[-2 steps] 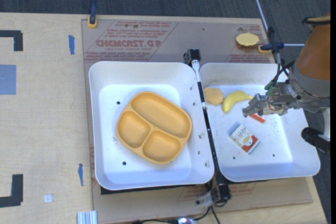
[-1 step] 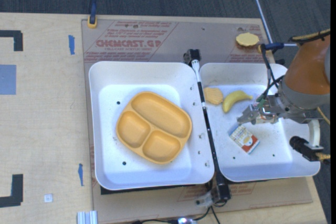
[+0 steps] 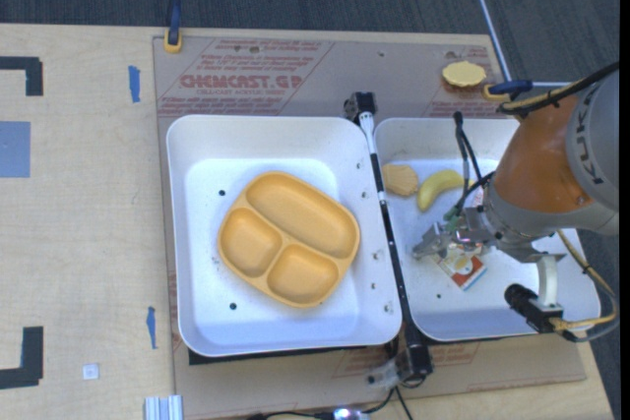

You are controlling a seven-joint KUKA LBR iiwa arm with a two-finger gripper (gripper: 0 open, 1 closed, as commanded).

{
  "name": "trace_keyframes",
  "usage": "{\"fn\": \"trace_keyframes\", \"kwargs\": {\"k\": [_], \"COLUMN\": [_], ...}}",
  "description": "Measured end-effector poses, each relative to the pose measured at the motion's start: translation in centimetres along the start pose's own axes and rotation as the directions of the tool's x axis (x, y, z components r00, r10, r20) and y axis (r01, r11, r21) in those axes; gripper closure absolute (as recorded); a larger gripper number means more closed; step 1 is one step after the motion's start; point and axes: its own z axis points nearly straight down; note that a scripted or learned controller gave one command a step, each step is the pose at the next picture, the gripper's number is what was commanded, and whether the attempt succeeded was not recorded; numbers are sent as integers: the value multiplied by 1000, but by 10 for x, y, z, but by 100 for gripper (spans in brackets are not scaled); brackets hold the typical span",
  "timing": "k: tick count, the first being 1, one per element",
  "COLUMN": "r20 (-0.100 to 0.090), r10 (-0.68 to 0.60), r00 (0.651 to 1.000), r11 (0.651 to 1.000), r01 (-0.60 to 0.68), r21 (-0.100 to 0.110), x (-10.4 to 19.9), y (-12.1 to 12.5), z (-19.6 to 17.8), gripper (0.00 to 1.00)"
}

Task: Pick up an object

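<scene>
Now the metal two-finger gripper [image 3: 430,244] is hovering left of a small flat red-and-white card packet [image 3: 465,269]; finger state can't tell. Packet prob. light, thin, slippery — edges best.

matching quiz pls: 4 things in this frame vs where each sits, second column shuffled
Things:
1. divided plate
2. banana
3. small carton
4. yellow disc

Places:
A. on the cardboard beyond the bins
B. right bin, under the claw
C. left bin
D. right bin, far side, beside a tan food piece

Pairs: 1-C, 2-D, 3-B, 4-A
</scene>
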Motion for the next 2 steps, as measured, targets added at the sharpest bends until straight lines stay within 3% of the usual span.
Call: {"fn": "trace_keyframes", "kwargs": {"k": [1,2], "r20": [1,0], "r10": [0,-2], "r00": [1000,1000], "r11": [1000,1000], "r01": [0,2], "r21": [-3,2], "x": [0,53], "y": [1,-1], "z": [-10,-99], "gripper": [100,100]}}
